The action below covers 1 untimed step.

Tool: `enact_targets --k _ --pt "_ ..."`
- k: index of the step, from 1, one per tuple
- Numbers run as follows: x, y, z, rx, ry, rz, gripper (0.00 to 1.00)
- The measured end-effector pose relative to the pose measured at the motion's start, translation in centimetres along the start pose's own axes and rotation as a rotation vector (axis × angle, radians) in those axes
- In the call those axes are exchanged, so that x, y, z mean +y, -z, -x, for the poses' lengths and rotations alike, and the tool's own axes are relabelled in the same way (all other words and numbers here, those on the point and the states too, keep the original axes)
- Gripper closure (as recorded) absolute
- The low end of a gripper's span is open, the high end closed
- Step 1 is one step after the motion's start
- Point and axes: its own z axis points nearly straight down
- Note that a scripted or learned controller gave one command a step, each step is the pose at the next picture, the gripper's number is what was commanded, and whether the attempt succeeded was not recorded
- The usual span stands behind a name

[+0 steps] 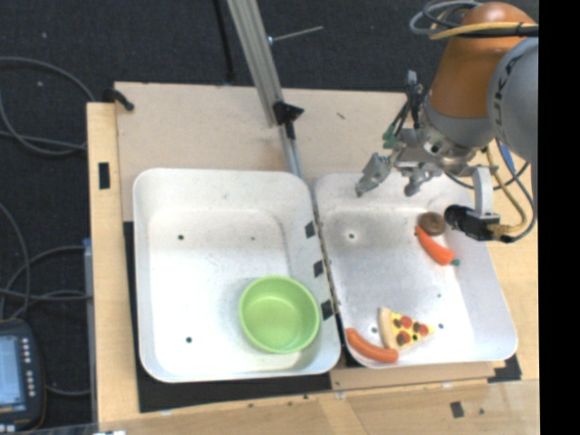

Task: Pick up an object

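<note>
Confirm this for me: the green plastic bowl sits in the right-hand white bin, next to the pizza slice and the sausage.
Not right. The camera view shows the round green plastic bowl in the left shallow white bin. The toy pizza slice and the red toy sausage lie in the right shallow white bin, across the divide from the bowl.

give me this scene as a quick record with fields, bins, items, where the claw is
left bin: holds a green bowl near its front right corner
right bin: holds a carrot, a pizza slice and a sausage
carrot: by the right wall, brown end up
pizza slice and sausage: front edge, side by side
claw: open, over the right bin's back edge, holding nothing
</note>
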Motion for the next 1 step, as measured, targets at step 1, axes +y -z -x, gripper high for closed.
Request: enact_targets --k 1 --pt "0.0 0.0 0.0 0.0 0.0 0.0 0.0"
